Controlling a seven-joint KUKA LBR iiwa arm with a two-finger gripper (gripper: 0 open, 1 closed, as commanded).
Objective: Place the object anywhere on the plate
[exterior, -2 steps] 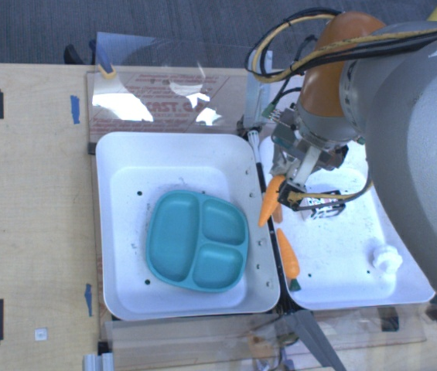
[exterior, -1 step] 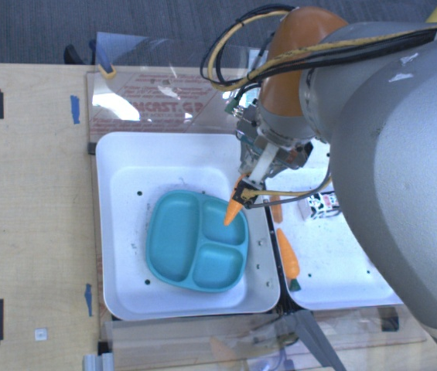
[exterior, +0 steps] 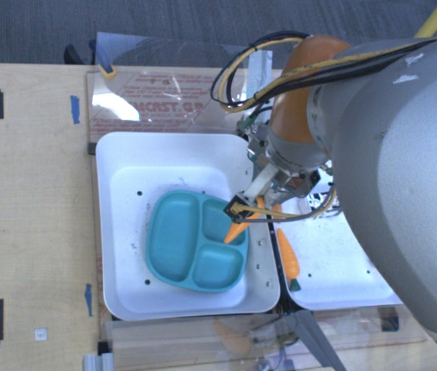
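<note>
- We read the step in hand as the set-down: our gripper (exterior: 241, 209) sits at the right edge of the teal plate (exterior: 179, 242), which lies in the left bin (exterior: 117, 207), toward that bin's lower right.
- An orange carrot (exterior: 236, 231) pokes out just below the black fingertips, its lower end over the plate's upper right compartment; we judge it to be pinched between the fingers, which look pressed close around it.
- To do this well, we would bring the carrot a little further in from the plate's rim toward the middle, so it cannot roll off onto the bin floor when let go.
- We would lower until the carrot is near or touching the plate before spreading the fingers, since a drop from height could bounce it over the rim.
- We cannot tell whether the carrot's tip already touches the plate; the slanted view hides the gap.
- A second carrot (exterior: 287, 258) lies in the right bin (exterior: 342, 277), along its left edge, apart from the gripper.
</note>
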